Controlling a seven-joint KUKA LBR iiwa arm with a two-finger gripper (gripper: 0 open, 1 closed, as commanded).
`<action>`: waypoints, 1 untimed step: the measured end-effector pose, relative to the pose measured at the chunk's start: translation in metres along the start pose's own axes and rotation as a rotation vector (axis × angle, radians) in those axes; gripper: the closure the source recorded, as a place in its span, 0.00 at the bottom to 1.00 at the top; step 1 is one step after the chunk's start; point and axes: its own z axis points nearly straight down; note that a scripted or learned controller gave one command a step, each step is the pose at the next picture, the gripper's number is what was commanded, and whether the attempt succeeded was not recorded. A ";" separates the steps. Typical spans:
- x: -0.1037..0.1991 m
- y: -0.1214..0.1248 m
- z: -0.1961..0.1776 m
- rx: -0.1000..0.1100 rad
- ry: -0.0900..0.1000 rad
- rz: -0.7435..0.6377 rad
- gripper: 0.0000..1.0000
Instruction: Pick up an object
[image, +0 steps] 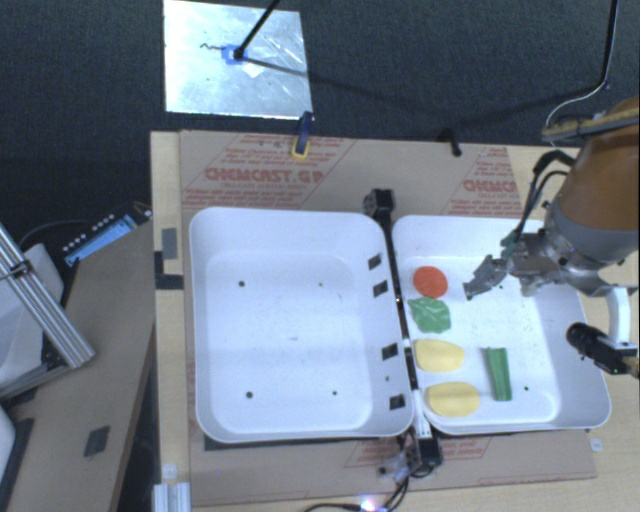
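Gripper (482, 283) over right bin (560, 335), finger state unclear; bare floor beneath, red piece (431, 281) near the divider.

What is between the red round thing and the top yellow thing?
In the camera view, a green leafy piece lies between the red round thing and the upper yellow piece, close beside the wall of the right bin.

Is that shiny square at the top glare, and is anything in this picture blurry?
In the camera view, the silvery foil-like sheet above the bench reflects light in uneven bright patches; the two shallow white bins are evenly lit with soft shadows at their walls; the grey two-finger gripper looks slightly soft, while the round red piece stays fairly crisp.
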 end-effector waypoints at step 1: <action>0.109 0.048 -0.084 -0.012 0.002 -0.013 0.00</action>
